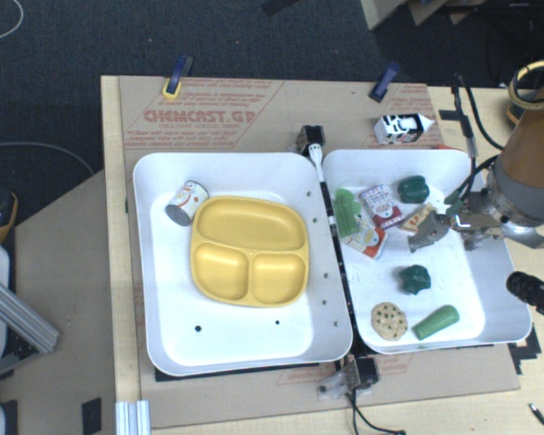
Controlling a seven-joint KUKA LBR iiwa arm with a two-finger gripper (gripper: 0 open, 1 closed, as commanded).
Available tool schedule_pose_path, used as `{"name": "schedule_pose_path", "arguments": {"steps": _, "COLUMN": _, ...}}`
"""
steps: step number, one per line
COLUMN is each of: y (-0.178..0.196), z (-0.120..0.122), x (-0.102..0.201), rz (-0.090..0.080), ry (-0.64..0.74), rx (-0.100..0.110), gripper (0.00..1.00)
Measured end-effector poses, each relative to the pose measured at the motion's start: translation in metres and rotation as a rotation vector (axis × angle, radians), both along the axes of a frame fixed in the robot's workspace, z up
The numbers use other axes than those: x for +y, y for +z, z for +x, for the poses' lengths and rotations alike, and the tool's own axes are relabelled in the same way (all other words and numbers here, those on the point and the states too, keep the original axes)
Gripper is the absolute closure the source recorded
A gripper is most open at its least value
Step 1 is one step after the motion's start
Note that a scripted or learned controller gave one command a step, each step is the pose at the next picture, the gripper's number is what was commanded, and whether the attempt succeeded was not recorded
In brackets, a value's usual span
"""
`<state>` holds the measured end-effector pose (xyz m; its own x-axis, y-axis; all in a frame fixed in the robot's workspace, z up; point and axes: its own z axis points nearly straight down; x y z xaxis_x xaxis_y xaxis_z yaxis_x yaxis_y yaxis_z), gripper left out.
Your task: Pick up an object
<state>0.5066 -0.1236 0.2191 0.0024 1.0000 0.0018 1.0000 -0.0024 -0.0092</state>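
Right bin [490, 324] — a scatter of small items: a round chocolate-chip cookie [389, 320] and a green cylinder [435, 322] near the front edge, a dark green lump [415, 279] mid-bin, a red-white packet [378, 208] and a green round piece [412, 188] farther back.

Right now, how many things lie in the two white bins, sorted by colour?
Green: 4, namely a flat green piece, a round green toy, a dark green toy and a green cylinder
Yellow: 1, the yellow plate
Red and white: 1, the packet
Tan: 1, the cookie
White: 1, the small cup
Total: 8
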Motion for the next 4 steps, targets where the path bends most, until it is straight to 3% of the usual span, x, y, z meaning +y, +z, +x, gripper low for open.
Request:
{"name": "schedule_pose_path", "arguments": {"steps": 1, "y": 0.004, "z": 0.002, "x": 0.0, "rz": -0.002, "ry": 0.002, "rx": -0.01, "gripper": 0.0}}
{"name": "schedule_pose_path", "arguments": {"steps": 3, "y": -0.109, "z": -0.015, "x": 0.014, "rz": 0.001, "ry": 0.002, "rx": 0.0, "gripper": 0.0}}
{"name": "schedule_pose_path", "arguments": {"steps": 4, "y": -0.136, "z": -0.016, "x": 0.015, "rz": 0.0, "ry": 0.002, "rx": -0.005, "gripper": 0.0}}
